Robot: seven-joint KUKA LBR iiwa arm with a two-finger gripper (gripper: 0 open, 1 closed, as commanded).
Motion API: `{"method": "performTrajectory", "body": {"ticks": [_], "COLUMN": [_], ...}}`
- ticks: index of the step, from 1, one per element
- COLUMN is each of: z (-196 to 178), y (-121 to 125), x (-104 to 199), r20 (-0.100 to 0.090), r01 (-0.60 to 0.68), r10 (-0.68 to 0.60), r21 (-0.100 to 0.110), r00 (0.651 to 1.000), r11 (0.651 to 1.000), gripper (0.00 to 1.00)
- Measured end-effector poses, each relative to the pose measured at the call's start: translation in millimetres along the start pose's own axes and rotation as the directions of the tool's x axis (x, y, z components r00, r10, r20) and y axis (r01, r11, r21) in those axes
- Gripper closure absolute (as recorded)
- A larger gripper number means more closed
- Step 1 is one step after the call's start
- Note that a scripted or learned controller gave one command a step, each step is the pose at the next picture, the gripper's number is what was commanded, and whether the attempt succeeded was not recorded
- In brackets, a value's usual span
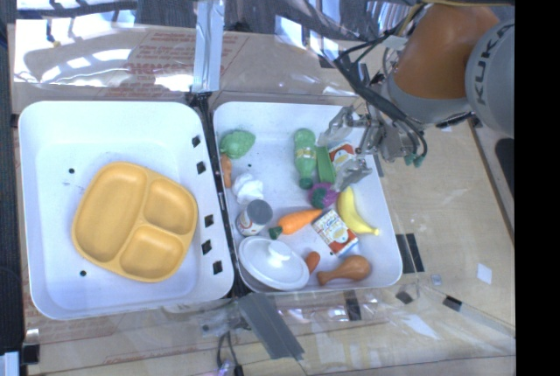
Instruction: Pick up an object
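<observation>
Over the upper right corner of the right bin (262, 116), the claw (360, 145) is positioned low, its metal fingers hanging just above a small red-and-white carton (344, 157). Whether the fingers are apart or together cannot be told — cables and linkage clutter that area, and nothing is seen gripped between them. The arm (446, 51), grey with an orange band, enters from the right.

The objects available for picking are all located in the right bin. A green bottle (304, 154) lies beside the carton, with a purple item (321, 194) just below it. A banana (353, 212) rests near the right wall, touching a second small carton (333, 231). A carrot (297, 220) lies at the centre, a drumstick (346, 270) near the lower right corner, and a white bowl (271, 263) at the lower edge. A green leafy item (236, 142) sits at the upper left, and a small can (257, 213) stands near the left wall.

The left bin (52, 129) contains a yellow divided plate (134, 220) — lying flat, slightly rotated. Both bins are carried side by side on the surface (455, 217).
</observation>
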State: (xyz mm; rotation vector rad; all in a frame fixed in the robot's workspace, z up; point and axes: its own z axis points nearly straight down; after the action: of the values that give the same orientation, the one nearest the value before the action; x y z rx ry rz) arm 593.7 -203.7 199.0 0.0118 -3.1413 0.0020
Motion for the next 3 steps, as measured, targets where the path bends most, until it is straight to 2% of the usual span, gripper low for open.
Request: {"method": "performTrajectory", "body": {"ticks": [1, 2, 3], "z": [107.5, 95.9, 30.0], "y": [34.4, 36.5, -7.0], "x": [5.0, 2.9, -7.2], "r20": [0.000, 0.004, 0.007], "r01": [-0.097, -0.088, -0.166], "r10": [0.097, 0.088, 0.166], "r21": [-0.002, -0.001, 0.001], "r00": [0.995, 0.996, 0.986], "r11": [0.995, 0.996, 0.986], "gripper": [0.00, 1.00, 1.00]}}
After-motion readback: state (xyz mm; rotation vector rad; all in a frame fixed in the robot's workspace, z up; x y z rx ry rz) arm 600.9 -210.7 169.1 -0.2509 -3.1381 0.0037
